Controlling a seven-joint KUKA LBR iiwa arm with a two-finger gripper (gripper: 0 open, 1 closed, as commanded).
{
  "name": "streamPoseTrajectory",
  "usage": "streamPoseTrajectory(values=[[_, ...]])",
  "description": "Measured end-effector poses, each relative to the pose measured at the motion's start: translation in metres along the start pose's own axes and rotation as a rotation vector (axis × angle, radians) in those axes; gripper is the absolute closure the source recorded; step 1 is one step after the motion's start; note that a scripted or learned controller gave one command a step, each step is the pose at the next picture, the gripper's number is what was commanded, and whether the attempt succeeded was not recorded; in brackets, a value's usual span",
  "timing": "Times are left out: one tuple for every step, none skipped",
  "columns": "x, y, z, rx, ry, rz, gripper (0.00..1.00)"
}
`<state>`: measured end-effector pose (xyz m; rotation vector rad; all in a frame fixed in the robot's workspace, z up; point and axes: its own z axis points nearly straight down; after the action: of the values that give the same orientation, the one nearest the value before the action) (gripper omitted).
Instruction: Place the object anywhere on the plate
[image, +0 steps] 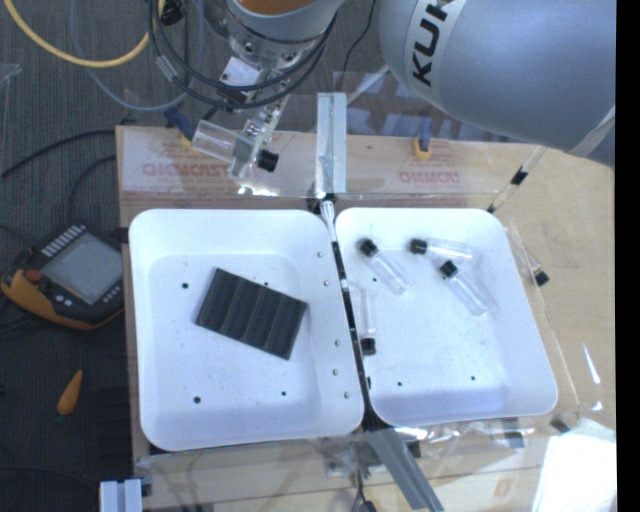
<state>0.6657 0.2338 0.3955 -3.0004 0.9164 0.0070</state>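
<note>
Up at the far side, the hand (248, 150) hangs over the desk (150, 172) just beyond the far edge of the left bin (140, 300); I cannot tell whether it is wide or narrow. Three clear tubes (462, 288) with black caps lie well apart from it, to its right in the far half of the right bin (520, 335), and a fourth tube (366, 340) lies beside the divider. The dark ribbed plate (250, 313) lies flat in the left bin, nearer than the hand.
</note>
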Motion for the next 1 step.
streamPoseTrajectory(values=[[-0.0527, 0.0345, -0.0373, -0.004, 0.0, -0.321, 1.0]])
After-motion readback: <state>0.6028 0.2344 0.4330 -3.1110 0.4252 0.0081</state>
